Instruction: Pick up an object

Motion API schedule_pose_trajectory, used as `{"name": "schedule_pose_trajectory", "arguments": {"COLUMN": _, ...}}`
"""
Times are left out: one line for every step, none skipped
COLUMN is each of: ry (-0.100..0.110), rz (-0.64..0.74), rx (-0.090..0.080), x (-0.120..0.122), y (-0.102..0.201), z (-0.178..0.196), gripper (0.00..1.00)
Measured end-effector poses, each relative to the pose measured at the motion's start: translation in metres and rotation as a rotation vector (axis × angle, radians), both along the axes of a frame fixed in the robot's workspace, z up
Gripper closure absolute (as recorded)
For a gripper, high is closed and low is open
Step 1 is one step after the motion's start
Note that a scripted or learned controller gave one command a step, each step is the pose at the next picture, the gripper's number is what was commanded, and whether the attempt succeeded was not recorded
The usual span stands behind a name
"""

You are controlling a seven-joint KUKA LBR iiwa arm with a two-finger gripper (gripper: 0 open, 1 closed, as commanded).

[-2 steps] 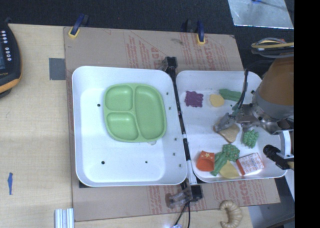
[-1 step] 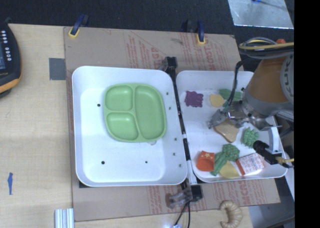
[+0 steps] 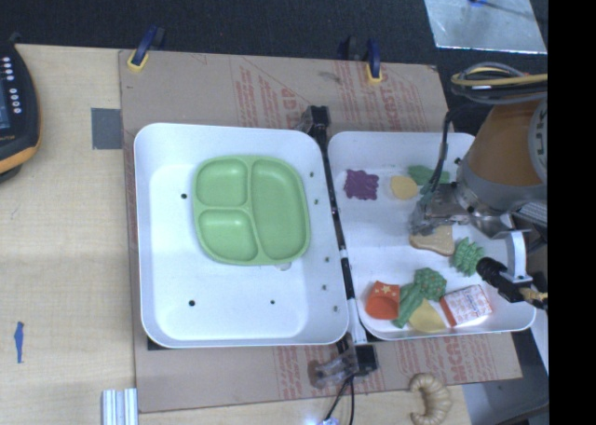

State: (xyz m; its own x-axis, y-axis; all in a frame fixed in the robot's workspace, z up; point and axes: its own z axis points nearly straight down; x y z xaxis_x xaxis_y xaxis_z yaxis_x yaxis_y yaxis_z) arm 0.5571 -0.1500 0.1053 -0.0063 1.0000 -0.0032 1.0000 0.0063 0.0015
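Two white bins sit side by side on the bench. The left bin [image 3: 168,255] holds a green plate [image 3: 251,209] with three compartments, lying toward the bin's far side. The right bin [image 3: 372,148] holds a scatter of small toy foods. Near its far left corner lies a purple piece [image 3: 361,185], and just beside that, toward the middle of the far edge, a yellow piece [image 3: 403,187] with a green piece [image 3: 421,173] touching it. Along the near edge lie a red piece [image 3: 383,300], a broccoli [image 3: 421,291], a pale yellow wedge [image 3: 428,319] and a red-and-white packet [image 3: 467,306], all close together. A tan flat piece [image 3: 434,242] lies near the bin's middle, with a small green sprig [image 3: 465,255] just beside it toward the right edge. The arm reaches in over the right edge, and the gripper [image 3: 430,215] hangs low over the bin, right at the far edge of the tan piece; whether it touches that piece is unclear. Its state cannot be told from this slant. A curled tan thing [image 3: 430,397] lies on the bench near its near edge, outside the bins.
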Motion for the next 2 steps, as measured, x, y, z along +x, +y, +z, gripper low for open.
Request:
{"name": "schedule_pose_trajectory", "arguments": {"ry": -0.004, "rz": -0.004, "rx": 0.0, "x": 0.0087, "y": -0.0195, "z": 0.0885, "gripper": 1.0}}
{"name": "schedule_pose_trajectory", "arguments": {"ry": 0.004, "rz": -0.004, "rx": 0.003, "x": 0.007, "y": -0.0182, "z": 0.083, "gripper": 0.0}}
